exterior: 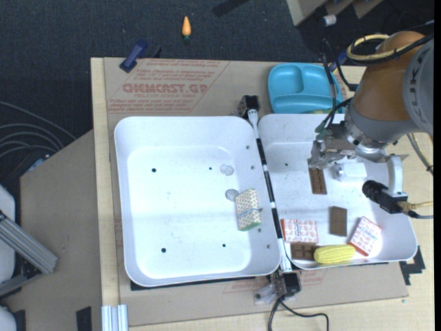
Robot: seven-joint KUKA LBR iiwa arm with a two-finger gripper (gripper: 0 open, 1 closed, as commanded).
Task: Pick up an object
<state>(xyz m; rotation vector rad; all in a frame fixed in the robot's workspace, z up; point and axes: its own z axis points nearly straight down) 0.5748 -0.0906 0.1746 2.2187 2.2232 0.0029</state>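
Observation:
My gripper [324, 164] hangs over the upper middle of the right bin [293, 133], on the grey arm with its orange band [386, 74]. Right under it lies or hangs a narrow brown bar [318, 181], standing lengthwise; whether the gripper holds it I cannot tell. Lower in the same bin lie a brown square piece [337, 220], a red-and-white packet [300, 230], a second red-and-white packet [365, 236], a yellow corn cob [335, 254] and a dark brown piece [301, 251].
The left bin [138, 143] holds a patterned box [247, 208] near its right wall and two small clear bits [227, 169]. A blue tray [301, 87] sits behind the right bin. A black part with cables [379, 193] hangs near the bin's right side.

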